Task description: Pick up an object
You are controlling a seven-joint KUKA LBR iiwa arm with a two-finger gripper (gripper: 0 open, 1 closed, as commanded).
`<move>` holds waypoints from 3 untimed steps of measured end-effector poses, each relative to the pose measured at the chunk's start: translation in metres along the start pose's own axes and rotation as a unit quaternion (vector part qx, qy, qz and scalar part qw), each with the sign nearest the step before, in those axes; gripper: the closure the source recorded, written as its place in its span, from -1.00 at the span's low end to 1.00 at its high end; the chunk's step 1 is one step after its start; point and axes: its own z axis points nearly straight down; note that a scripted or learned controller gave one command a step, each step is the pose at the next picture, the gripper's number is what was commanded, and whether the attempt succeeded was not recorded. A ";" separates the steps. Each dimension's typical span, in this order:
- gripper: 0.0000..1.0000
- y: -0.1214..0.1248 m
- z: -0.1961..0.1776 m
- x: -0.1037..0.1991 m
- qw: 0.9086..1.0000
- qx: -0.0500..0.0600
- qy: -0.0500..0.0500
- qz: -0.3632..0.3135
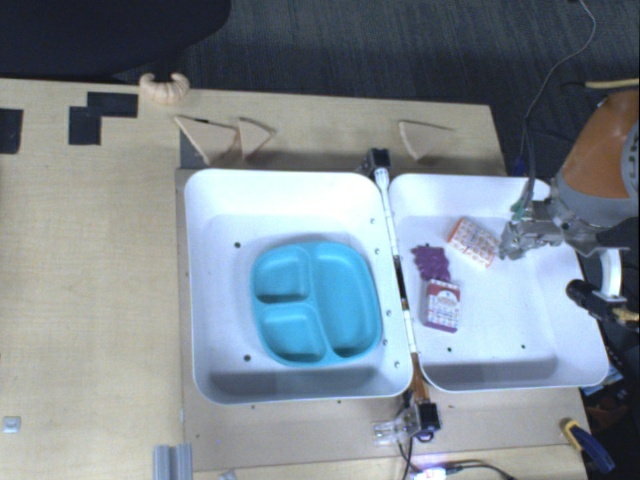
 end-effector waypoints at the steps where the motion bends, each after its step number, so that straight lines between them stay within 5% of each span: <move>1: -1.00 0.000 0.000 0.001 1.000 0.000 0.001 0.000; 3: -1.00 -0.106 0.032 0.042 1.000 -0.003 0.000 0.000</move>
